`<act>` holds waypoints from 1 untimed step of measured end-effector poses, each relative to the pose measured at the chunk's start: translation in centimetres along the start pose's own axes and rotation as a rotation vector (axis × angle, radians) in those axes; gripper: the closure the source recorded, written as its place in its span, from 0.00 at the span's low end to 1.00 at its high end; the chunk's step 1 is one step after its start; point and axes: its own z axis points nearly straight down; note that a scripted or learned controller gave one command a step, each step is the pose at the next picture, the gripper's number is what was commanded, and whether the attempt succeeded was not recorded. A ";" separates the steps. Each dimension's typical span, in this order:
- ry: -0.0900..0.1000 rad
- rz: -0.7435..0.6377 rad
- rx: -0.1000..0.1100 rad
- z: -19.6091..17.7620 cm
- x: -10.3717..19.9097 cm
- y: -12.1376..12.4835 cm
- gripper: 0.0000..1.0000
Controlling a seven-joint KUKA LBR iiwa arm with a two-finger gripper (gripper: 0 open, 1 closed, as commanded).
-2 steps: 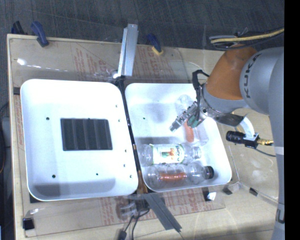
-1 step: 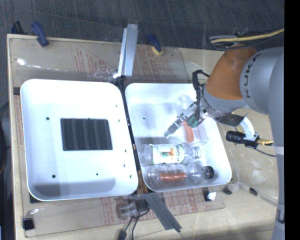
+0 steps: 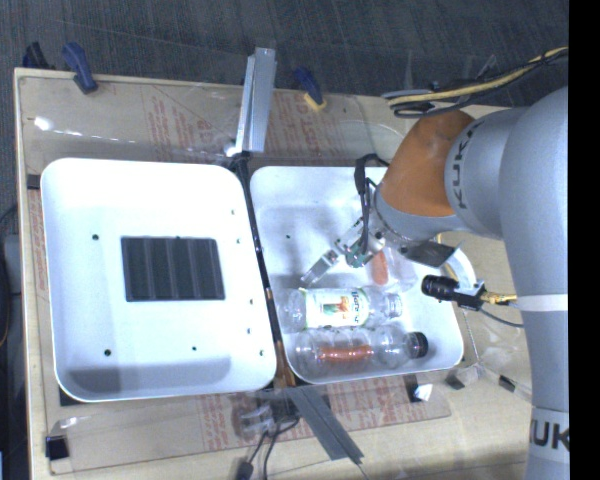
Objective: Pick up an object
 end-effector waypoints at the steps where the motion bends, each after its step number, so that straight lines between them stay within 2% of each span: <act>1: 0.000 -0.065 -0.001 -0.5 4.0 -3.1 0.00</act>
